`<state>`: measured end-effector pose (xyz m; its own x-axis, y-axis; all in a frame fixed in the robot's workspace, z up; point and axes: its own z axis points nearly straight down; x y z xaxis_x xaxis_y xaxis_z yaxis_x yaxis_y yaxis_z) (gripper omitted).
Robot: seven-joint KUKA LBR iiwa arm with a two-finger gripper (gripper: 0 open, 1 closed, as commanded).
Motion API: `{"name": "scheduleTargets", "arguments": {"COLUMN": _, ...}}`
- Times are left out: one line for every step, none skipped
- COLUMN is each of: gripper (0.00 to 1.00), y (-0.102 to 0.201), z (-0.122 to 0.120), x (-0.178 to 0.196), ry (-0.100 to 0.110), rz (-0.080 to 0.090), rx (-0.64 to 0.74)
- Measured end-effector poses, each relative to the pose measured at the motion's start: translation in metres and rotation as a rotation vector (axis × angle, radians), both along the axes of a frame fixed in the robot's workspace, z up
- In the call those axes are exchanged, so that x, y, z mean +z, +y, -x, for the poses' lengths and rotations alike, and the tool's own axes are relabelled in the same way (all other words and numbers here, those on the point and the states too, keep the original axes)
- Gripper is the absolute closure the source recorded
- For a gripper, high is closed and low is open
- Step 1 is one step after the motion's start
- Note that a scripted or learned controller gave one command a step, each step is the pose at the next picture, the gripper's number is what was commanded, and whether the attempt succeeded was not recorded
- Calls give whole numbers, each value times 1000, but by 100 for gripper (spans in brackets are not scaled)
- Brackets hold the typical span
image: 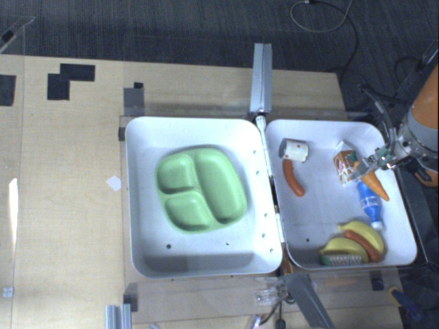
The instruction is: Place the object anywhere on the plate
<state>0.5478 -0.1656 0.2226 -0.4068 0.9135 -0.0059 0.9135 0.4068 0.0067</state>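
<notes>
A light green plate with three compartments lies in the left bin. The right bin holds the loose toy food. My gripper hangs over that bin's right side, just above an orange carrot and beside a small orange and white carton. A blue bottle lies right below the carrot. Nothing is seen held in the gripper.
A red sausage and a white cylinder with a red end lie at the right bin's left side. Yellow bananas, a second sausage and a green piece sit in its near right corner. The arm enters from the right.
</notes>
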Motion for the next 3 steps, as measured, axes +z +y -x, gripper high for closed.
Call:
{"name": "scheduleTargets", "arguments": {"gripper": 100, "y": 88, "z": 1, "x": 7, "ry": 3, "rz": -1, "rx": 117}}
{"name": "scheduleTargets", "arguments": {"gripper": 100, "y": 148, "z": -15, "x": -22, "ry": 3, "rz": -1, "rx": 263}}
{"name": "scheduleTargets", "arguments": {"gripper": 100, "y": 219, "z": -3, "x": -37, "ry": 2, "rz": -1, "rx": 365}}
